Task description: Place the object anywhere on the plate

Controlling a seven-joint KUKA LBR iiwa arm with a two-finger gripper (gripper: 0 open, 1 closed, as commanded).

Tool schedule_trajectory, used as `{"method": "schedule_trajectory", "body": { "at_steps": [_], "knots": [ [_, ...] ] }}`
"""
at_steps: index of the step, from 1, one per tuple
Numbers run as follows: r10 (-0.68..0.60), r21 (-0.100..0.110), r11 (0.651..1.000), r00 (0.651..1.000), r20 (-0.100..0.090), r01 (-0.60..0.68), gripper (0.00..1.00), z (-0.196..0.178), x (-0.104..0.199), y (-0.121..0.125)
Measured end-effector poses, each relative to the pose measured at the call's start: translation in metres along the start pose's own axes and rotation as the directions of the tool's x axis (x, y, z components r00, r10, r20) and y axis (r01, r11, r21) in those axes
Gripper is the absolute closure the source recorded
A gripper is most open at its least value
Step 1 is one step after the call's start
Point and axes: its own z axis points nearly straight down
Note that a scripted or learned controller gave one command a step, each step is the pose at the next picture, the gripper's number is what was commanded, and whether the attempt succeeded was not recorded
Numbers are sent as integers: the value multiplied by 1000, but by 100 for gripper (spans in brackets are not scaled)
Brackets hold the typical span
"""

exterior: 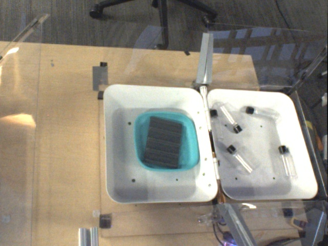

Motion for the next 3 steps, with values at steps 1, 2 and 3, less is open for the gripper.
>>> {"method": "schedule_trajectory", "body": {
  "at_steps": [1,2,3],
  "knots": [
    [139,1,990,990,-1,-139,0,0,-5,4],
    [251,2,968,968,-1,-251,0,0,-7,6],
    [369,3,930,930,-1,-369,0,1,-7,6]
  ]
}}
